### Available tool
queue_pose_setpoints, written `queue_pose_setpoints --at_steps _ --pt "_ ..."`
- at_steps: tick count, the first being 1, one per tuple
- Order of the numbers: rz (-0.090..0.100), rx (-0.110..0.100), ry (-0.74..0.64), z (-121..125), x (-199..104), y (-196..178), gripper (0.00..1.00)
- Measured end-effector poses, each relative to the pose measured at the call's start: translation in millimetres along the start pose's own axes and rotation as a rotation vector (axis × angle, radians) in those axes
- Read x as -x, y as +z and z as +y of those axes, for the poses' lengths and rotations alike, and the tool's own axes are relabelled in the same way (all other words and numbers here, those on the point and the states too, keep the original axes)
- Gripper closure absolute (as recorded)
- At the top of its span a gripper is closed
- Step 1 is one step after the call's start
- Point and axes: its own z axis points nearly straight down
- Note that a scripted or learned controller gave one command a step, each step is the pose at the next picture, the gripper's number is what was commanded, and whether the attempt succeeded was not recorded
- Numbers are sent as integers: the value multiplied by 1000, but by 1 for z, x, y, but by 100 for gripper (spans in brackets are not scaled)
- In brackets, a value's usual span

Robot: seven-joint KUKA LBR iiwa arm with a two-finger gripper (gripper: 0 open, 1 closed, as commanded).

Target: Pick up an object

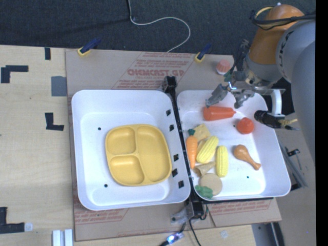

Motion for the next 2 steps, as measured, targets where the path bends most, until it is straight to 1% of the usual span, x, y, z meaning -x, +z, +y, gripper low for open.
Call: queue_pose_setpoints --at_steps 1,2 --pt "-2 14 -3 3 0 -9 0" --pt "-1 8 -4 6 -8 55 0"
